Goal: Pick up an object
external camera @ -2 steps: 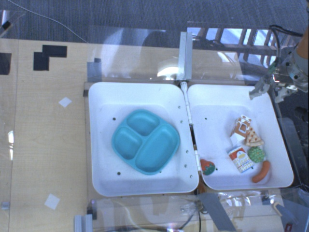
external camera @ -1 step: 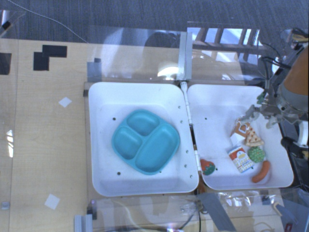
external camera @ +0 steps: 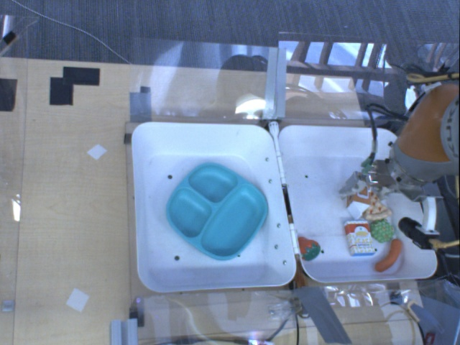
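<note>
In the right bin (external camera: 323, 157) several small toy foods lie near the front right: a red and white carton (external camera: 360, 238), a pizza slice (external camera: 376, 210), a green piece (external camera: 384, 231), a sausage (external camera: 389, 256) and a strawberry (external camera: 309, 248) at the front left corner. My gripper (external camera: 361, 183) hangs low over the right side of this bin, just behind the pizza slice and an orange and white piece (external camera: 357, 208). The arm's orange band (external camera: 430, 124) sits above it at the right edge.
The left bin (external camera: 154, 192) holds a blue divided plate (external camera: 217, 210). A clear wall stands behind both bins, and a metal divider (external camera: 282, 185) runs between them. Cables (external camera: 374, 121) hang by the wrist.
</note>
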You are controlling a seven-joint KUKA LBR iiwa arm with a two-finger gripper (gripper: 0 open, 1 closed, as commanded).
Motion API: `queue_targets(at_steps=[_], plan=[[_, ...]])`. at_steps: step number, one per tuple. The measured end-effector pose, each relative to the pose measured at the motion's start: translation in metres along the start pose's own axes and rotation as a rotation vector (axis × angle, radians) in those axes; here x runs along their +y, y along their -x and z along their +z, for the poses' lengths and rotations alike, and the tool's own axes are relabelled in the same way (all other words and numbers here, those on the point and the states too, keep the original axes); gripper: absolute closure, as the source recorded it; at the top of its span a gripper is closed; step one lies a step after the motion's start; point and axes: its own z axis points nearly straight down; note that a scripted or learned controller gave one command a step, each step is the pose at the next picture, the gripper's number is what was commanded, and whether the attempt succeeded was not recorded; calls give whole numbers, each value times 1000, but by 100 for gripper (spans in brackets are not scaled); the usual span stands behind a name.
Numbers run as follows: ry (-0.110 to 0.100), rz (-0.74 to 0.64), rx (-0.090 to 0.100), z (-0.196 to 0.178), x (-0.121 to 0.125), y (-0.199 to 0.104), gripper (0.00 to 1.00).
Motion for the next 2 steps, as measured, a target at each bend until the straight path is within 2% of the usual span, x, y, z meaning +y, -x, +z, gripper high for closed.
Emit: queue_targets(at_steps=[1, 2], plan=[[8, 0, -2, -14, 3, 0, 100], [-6, 4, 1, -108, -36, -104, 100]])
